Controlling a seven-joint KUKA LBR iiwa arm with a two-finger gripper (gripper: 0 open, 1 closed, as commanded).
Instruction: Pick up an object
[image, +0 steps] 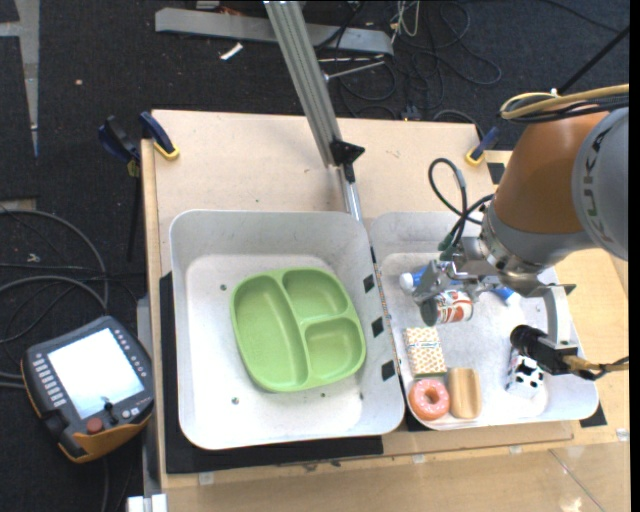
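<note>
- The gripper hangs low over the right bin, at the bin's upper middle; whether it is wide or narrow cannot be told from this slant.
- A red-and-white can lies just below it, at about five o'clock, touching or nearly so, its long axis running roughly three to nine o'clock.
- The arm comes in from two o'clock, wrist bent steeply downward.
- Farther out at six o'clock sit a patterned packet, a pink donut and a tan block.
- The green divided plate rests in the left bin, well apart at nine o'clock.

Arm cut off at right edge.
</note>
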